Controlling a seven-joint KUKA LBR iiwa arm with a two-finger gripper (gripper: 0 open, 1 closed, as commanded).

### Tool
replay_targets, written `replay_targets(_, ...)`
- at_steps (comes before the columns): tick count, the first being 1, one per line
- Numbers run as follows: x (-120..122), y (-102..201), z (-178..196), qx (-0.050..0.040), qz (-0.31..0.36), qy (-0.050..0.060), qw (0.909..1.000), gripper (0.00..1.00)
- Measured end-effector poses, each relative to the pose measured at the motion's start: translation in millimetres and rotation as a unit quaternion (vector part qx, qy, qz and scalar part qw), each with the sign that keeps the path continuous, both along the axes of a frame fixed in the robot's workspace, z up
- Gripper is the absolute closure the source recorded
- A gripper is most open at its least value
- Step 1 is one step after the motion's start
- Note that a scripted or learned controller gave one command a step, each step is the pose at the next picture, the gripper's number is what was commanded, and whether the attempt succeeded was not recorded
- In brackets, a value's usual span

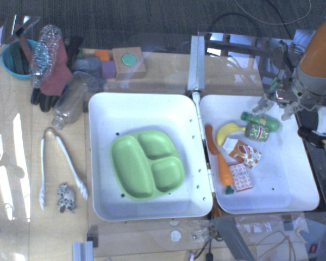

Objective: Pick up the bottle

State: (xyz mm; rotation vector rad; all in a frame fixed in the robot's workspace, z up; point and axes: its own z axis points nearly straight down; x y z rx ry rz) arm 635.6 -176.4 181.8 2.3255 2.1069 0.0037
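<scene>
Gripper (275, 106) hangs over the far right part of the right bin (293, 197), fingers spread apart, nothing between them. One fingertip stands near the far end of the bottle, the other just right of it. Arm enters from the right; the orange band (321, 48) is cut off by the frame edge.

Bottle (259, 124): green, lying on its side on the right bin floor, just below and slightly left of the gripper, not touching the fingers as far as can be seen. A green can (256, 132) lies against it; the boundary between the two is hard to make out.

Right bin also holds: banana (228, 132) left of the bottle, a carrot (224, 170), a red stick-like item (209, 139) along the left wall, and two small printed cartons (245, 153) and (240, 177).

Left bin (106, 200) holds one green divided tray (148, 163), three compartments.

On the bench left of the bins: clear plastic bottle (70, 101), white tongs (62, 165), blue bowl (16, 58) partly hidden by clutter.
</scene>
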Motion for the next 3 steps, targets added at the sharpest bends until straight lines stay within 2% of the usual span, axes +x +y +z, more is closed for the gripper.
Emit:
replay_targets(1, 28, -11, -94, -0.0008, 0.033, -0.002, 0.9995, 0.00)
replay_targets(2, 30, -9, -81, -0.0019, 0.036, -0.005, 0.9993, 1.00)
replay_targets(3, 36, 32, 15, -0.0013, 0.140, -0.003, 0.9901, 1.00)
